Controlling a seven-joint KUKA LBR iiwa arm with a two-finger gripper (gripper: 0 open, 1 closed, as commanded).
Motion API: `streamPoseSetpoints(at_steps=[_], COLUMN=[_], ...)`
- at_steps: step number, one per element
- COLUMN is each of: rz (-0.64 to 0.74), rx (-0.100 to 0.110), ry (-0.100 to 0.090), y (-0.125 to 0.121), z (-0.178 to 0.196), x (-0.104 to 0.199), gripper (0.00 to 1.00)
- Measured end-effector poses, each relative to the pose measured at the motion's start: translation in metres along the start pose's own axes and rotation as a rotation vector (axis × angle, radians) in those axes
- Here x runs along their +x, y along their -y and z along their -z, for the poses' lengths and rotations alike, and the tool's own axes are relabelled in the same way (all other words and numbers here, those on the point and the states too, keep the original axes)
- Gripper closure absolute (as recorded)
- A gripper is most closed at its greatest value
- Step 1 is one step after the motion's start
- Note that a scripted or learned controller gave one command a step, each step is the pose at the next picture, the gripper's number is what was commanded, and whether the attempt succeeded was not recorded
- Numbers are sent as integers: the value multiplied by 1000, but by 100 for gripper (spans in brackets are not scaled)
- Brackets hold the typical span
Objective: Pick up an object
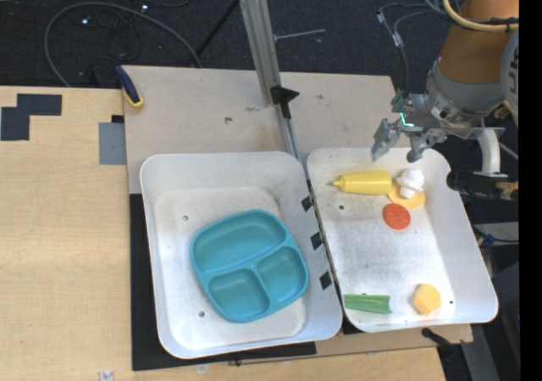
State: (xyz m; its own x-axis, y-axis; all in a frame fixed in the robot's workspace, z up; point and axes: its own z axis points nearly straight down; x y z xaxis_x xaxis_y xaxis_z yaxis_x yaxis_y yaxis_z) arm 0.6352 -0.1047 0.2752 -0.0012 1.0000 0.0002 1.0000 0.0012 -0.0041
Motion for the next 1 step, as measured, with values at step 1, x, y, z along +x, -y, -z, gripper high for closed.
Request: streamPoseSetpoints(at_steps=[1], rz=[0], rx=[-3], ry=[0], y=[-1], z=[2], x=[0], gripper=[0])
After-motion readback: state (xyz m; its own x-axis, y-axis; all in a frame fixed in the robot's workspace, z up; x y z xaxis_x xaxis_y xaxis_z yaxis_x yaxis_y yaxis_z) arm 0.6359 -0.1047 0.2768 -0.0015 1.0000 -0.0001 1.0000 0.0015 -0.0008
